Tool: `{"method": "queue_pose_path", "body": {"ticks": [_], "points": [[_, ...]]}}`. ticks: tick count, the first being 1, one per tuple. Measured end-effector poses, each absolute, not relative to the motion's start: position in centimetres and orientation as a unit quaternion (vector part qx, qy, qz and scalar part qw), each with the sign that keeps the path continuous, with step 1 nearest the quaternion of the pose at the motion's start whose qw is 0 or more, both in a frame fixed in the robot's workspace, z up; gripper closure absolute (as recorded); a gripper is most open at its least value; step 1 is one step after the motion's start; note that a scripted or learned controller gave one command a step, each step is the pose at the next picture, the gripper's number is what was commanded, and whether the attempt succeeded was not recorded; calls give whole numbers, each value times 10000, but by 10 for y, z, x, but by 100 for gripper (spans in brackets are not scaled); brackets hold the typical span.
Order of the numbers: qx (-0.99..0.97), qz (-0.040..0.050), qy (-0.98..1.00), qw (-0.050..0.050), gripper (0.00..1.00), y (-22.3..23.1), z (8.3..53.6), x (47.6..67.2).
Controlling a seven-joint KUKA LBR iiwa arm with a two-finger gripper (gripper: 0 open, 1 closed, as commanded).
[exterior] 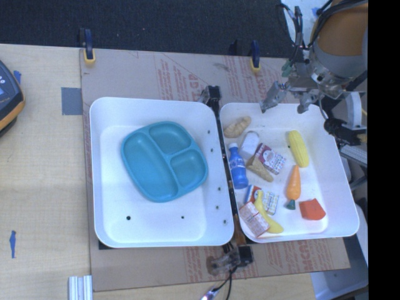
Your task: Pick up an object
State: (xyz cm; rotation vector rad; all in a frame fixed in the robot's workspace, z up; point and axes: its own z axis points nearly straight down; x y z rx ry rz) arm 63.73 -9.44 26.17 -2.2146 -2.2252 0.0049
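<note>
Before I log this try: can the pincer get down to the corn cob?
Probably yes. The open pincer hangs above the right bin's far rim, and the corn cob lies bare below it, nothing on top, only the carrot near its end.

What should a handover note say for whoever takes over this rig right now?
Pincer: open, holding nothing, above the far edge of the right bin.
Right bin holds a corn cob, carrot, blue bottle, potato, banana, red block and small packets.
Left bin holds a blue divided plate.
Done: nothing lifted yet.
Left: descend, close on one item, raise it.
</note>
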Motion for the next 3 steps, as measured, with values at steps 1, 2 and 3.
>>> {"method": "queue_pose_path", "body": {"ticks": [1,2,3], "points": [[-7057,17,-7085,15,0,-109,115,602],[-7068,-14,-7074,-89,0,-99,98,587],[-7056,-1,-7085,-93,100,-100,108,587]]}}
